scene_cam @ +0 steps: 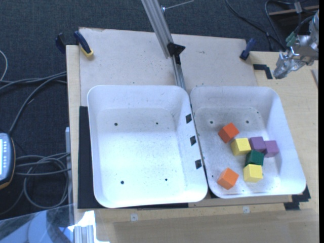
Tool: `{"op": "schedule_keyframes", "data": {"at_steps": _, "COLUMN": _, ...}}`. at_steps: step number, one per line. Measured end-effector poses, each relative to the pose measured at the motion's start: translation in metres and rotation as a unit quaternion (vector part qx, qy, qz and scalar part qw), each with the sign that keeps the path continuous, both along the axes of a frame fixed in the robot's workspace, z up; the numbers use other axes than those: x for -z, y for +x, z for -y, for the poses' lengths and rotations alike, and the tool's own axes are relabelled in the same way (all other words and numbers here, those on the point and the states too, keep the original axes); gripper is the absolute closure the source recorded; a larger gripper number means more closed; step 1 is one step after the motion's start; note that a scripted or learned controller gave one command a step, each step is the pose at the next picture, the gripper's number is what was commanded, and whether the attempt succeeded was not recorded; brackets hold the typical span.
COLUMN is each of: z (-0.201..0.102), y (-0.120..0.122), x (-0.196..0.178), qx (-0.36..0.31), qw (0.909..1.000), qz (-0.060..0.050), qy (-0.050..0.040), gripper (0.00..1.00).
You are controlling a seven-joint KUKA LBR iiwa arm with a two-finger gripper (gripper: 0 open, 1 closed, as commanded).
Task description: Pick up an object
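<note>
Two white bins (101, 151) side by side on bench. Right bin (283, 120) holds cluster of small blocks: orange, yellow, purple, green. Gripper (281, 69) hovers beyond right bin's far corner; jaw state: cannot tell. Orange block (228, 178) near front wall, apart from others, easiest target. Looks light, rigid; pinch opposite flat faces.

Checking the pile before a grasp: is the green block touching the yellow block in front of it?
Touching. The camera view shows the green block butting the yellow block below it, with no white bin floor between them.
</note>
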State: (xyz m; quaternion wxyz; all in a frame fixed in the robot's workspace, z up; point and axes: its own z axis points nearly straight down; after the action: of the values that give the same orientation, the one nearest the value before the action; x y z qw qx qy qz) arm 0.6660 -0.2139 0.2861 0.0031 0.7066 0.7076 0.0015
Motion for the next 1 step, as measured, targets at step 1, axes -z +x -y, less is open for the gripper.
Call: {"op": "schedule_keyframes", "data": {"at_steps": 1, "z": -0.0540, "y": -0.0085, "x": 0.0155, "qx": -0.002, "qw": 1.0000, "qz": -0.004, "qy": 0.0020, "gripper": 1.00}}
